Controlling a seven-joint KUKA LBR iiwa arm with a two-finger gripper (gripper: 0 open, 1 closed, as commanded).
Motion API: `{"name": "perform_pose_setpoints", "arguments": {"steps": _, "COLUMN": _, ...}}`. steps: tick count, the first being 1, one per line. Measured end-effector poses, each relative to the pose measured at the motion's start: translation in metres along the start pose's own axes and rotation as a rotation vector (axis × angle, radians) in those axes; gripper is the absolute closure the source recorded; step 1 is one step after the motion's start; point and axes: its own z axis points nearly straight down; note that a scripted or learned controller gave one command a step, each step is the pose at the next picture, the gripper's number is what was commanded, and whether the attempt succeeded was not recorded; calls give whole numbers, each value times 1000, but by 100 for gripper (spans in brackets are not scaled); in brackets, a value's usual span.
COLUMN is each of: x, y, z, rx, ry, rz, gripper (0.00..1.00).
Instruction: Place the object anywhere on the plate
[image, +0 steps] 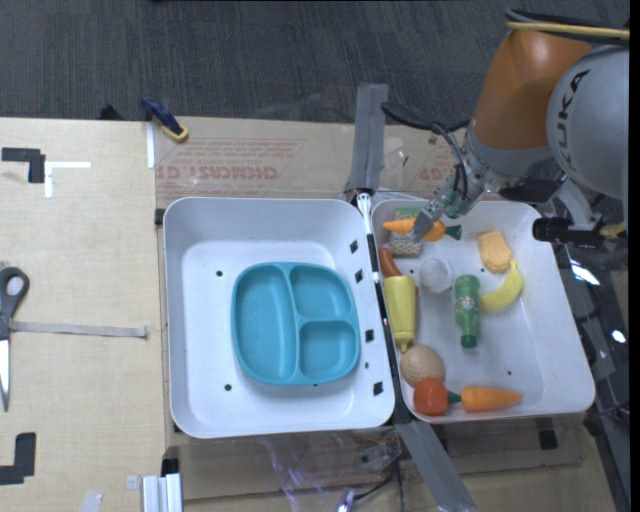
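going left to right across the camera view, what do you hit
scissors → blue plate → yellow bottle → green bottle → banana

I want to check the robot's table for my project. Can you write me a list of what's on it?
Surface: two white bins on a bench.
Job's things: teal plate, three sections, in the left bin.
Clutter: toy food in the right bin: banana, green bottle, carrot, tomato, mustard.
Grippers: gripper low at the right bin's back corner.
Cables: thin wires by the wrist.
Surroundings: scissors, tape marks on the bench.
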Motion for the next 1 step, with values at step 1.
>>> {"name": "perform_pose_setpoints", "arguments": {"steps": 1, "x": 78, "y": 8, "z": 0, "rx": 1, "ry": 2, "rz": -4, "gripper": 100}}
